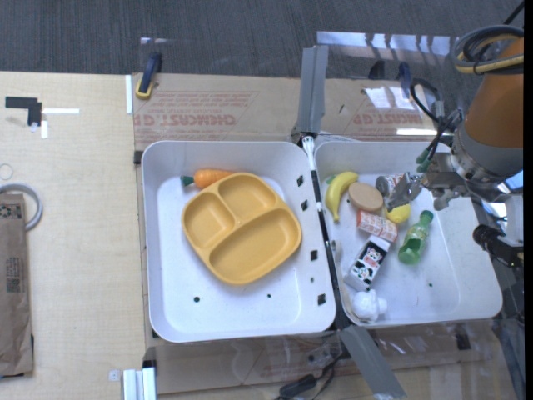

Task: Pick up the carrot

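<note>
1. We are looking at the carrot [212, 176] lying in the left bin [166, 307], near its far-left corner, touching or just beside the far rim of the yellow divided plate [241, 227].
2. We are seeing the gripper [405, 192] hanging over the right bin [466, 294], above the clutter of a banana [339, 192], a round brown disc [365, 197] and a green bottle [415, 238].
3. We are unable to tell how the gripper stands; it is too small and dark against the clutter.
4. We are judging the carrot to be well apart from the gripper, across the divider towards the view's left, with its long axis running roughly left to right.
5. We are expecting the next move to call for a long crossing to the left bin.
</note>
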Available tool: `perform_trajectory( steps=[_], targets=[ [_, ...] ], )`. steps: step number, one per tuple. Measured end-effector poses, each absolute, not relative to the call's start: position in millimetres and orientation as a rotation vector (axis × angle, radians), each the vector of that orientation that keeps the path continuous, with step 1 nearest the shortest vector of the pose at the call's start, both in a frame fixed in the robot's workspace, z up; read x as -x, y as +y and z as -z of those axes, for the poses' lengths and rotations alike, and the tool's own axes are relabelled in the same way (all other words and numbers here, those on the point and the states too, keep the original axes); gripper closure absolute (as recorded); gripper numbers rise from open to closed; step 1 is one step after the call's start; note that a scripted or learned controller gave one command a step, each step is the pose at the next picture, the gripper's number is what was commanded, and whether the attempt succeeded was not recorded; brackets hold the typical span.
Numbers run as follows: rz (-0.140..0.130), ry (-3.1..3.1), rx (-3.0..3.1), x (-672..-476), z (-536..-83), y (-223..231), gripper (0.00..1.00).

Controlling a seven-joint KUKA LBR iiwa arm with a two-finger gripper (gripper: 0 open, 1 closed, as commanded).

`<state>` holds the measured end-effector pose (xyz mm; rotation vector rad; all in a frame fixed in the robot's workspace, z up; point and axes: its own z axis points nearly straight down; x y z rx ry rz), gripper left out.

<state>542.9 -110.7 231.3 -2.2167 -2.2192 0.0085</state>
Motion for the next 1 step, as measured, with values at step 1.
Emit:
perform_trajectory(
  steps=[1],
  targets=[
    [-0.006, -2.08, 2.35, -568.2, -91.4, -100.0, 0.0]
  ],
)
